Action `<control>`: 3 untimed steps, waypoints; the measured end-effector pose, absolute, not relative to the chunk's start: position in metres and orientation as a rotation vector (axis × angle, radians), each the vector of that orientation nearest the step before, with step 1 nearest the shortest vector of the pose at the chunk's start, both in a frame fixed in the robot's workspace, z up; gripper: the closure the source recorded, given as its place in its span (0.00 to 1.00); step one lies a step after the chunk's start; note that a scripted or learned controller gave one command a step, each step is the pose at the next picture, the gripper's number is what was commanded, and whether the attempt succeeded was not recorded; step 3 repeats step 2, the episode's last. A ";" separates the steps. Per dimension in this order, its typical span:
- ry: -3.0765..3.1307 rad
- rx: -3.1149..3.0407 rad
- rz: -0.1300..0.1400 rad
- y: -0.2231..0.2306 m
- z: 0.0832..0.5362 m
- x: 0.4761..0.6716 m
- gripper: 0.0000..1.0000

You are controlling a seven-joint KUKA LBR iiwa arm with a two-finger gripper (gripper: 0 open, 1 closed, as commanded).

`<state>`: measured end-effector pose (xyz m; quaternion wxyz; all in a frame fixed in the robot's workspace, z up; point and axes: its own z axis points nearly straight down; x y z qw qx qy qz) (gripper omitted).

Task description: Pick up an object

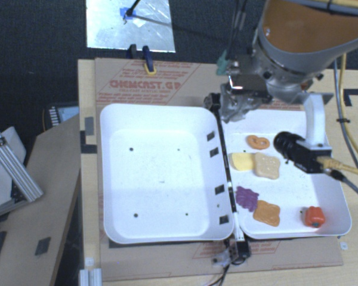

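up at the far edge of the right bin [340, 210], the gripper [238, 107] hangs over the bin's back left corner, close to the divider between the two bins; whether it is released or clenched i cannot tell, since the wrist and its cables hide that part. nothing shows in its grasp. the objects all lie nearer the camera than the claw, in the right bin: an orange pretzel-shaped piece [258, 142] is the closest to it, just in front and a little to the right. below that sit a yellow block [243, 162] and a tan toast-like piece [267, 166], touching each other. further toward the front edge lie a purple piece [247, 198] and an orange slab [267, 213], side by side, with a red-orange pepper-like toy [313, 217] apart at the front right. a black cylinder on a white bracket [298, 151] sits above the bin's right half. the left bin [107, 177] lies beside it.
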<state>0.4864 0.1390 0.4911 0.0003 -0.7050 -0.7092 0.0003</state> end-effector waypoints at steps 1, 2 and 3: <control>-2.232 -2.212 -0.008 0.188 0.516 0.486 1.00; -2.230 -2.212 -0.009 0.234 0.536 0.486 1.00; -2.230 -2.212 -0.009 0.234 0.536 0.486 1.00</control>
